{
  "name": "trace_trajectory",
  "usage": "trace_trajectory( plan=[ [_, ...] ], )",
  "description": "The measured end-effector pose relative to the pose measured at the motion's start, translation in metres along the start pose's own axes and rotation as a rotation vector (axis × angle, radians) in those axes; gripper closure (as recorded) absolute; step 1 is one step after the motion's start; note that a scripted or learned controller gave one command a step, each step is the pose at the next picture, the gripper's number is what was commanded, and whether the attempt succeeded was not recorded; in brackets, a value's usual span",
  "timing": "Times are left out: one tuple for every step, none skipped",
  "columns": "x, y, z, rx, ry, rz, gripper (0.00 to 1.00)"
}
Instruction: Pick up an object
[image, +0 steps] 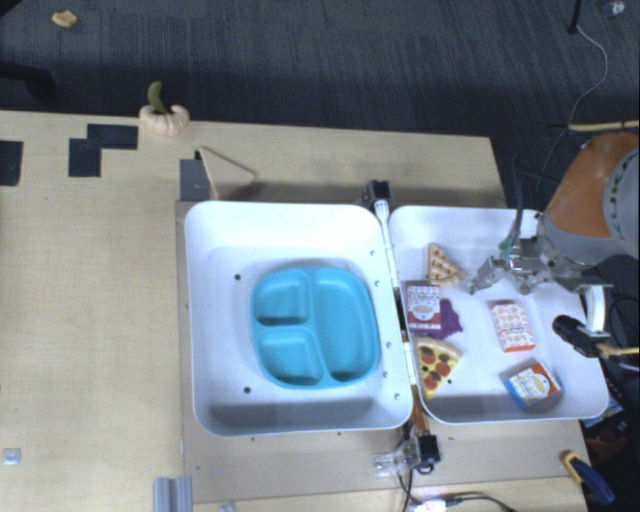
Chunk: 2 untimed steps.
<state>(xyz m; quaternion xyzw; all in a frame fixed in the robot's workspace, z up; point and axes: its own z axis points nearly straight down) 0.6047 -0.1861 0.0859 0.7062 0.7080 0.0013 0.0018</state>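
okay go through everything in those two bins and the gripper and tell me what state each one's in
Blue tray: flat in left bin, compartments bare.
Pizza slice: flat, right bin.
Purple packet: flat.
Red-and-white packet: flat.
Gripper: above right bin, holding nothing.

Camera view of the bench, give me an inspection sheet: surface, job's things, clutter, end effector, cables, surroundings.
Surface: pale wooden bench bearing two shallow white bins, left bin and right bin, side by side.
Job's things: in the right bin, a triangular cracker-like wedge, a purple-and-white packet, a toy pizza slice, a white-and-red carton and a blue-and-orange box.
Clutter: light-blue three-compartment plastic tray in the left bin; small pale gourd at the bench's far edge; black tape patches.
End effector: metal two-finger end effector above the right bin, near its far right; nothing seen between its fingers.
Cables: thin cable over the floor, wires at the near edge.
Surroundings: dark carpet.
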Motion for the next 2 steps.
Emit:
trace_trajectory(
  plan=[
    [0.000,0.003,-0.013,-0.007,-0.001,-0.002,1.00],
    [-0.019,0.066,-0.024,-0.002,-0.001,-0.004,1.00]
  ],
)
